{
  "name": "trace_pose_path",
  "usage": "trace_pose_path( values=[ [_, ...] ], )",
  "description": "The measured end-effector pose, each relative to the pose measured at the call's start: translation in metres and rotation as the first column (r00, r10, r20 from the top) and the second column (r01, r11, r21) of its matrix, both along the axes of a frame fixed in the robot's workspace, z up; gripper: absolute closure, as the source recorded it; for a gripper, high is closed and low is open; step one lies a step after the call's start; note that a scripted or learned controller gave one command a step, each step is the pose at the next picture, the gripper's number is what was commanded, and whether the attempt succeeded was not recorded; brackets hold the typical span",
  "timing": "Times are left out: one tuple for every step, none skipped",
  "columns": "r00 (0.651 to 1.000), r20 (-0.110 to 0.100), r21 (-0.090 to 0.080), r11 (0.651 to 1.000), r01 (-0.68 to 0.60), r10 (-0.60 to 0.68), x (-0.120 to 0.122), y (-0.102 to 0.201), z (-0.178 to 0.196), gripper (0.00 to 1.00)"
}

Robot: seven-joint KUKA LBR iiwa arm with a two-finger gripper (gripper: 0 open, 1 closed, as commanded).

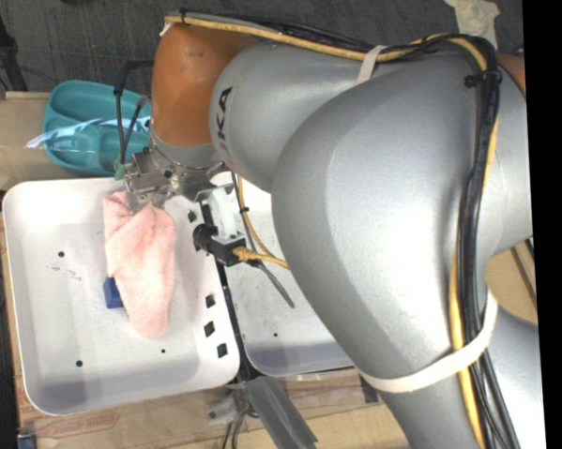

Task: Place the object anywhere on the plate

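Note:
A pink cloth (144,264) hangs long and bunched over the left white bin (41,306), its top gathered between the fingers of my gripper (140,191), which is shut on it. The cloth's lower end reaches toward the bin floor. A teal plate-like dish (80,126) sits beyond the left bin's far edge, up and to the left of the gripper. The arm's grey body and orange band (184,78) cover most of the right bin.
A small blue object (112,293) lies on the left bin floor, partly behind the cloth. Only the near strip of the right bin (288,359) shows under the arm. Cables run along the divider between the bins.

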State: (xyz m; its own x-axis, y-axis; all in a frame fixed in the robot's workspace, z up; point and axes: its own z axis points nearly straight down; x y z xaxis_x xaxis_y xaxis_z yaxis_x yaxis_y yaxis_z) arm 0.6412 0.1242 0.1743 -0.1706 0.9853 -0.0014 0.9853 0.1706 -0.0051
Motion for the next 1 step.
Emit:
trace_pose_path(
  values=[
    [0.998,0.003,0.001,0.998,0.066,-0.066,0.0147,-0.0247,-0.0120,1.00]
  ],
)
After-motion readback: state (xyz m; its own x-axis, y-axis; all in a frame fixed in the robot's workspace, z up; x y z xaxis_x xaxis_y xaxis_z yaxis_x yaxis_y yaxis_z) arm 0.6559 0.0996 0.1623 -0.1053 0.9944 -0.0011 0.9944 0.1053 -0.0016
